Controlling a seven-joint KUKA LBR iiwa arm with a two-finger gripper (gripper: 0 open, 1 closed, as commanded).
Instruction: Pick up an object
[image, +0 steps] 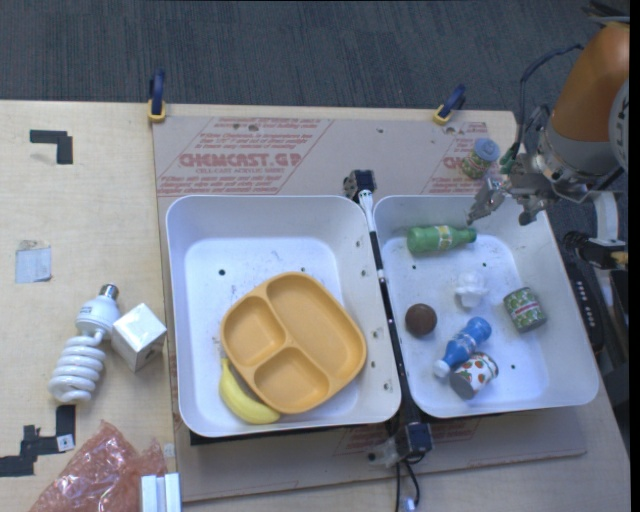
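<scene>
My gripper (504, 208) hangs over the far right corner of the right bin (560, 385), its fingers spread open with nothing between them. Just to its left and a little nearer, a green bottle (440, 238) lies on its side. Further forward in the same bin are a brown ball (421, 319), a white crumpled piece (470, 292), a green can (524, 308), a blue bottle (464, 343) and a small patterned cup (474, 374).
The left bin (190, 250) holds a yellow divided plate (292, 343) resting on a banana (245, 397). A small bottle (484, 152) stands on the board behind the right bin. A light bulb (84, 350), white box (139, 336) and red mesh bag (100, 470) lie at the left.
</scene>
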